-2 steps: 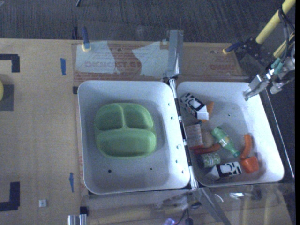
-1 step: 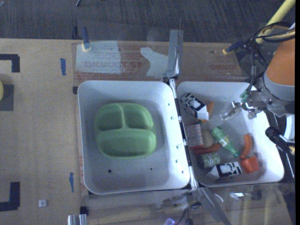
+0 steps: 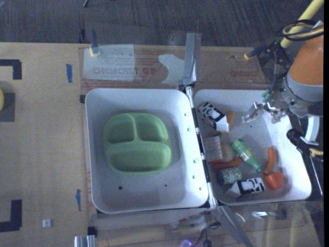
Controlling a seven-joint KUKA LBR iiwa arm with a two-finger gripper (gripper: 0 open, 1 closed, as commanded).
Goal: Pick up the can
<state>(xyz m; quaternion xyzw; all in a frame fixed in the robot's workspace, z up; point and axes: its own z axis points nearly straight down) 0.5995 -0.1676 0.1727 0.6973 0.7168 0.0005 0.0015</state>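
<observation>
A light wooden bench (image 3: pixel 41 153) was seen on dark carpet (image 3: pixel 154 9). A green sectioned plastic tray (image 3: pixel 138 142) was held in the left white bin (image 3: pixel 97 189). The small dark-green can (image 3: pixel 231 175) lay near the right white bin's (image 3: pixel 303 187) front, among cartons and an orange carrot-like toy (image 3: pixel 271 159). Gripper (image 3: pixel 263 111) hovered far-right; its state could not be told. No writing was readable.

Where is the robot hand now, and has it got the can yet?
Gripper hovering at right bin's top edge, nothing seen in it. Can lying near bin's front, untouched. Green bottle and red pepper crowd it.
</observation>
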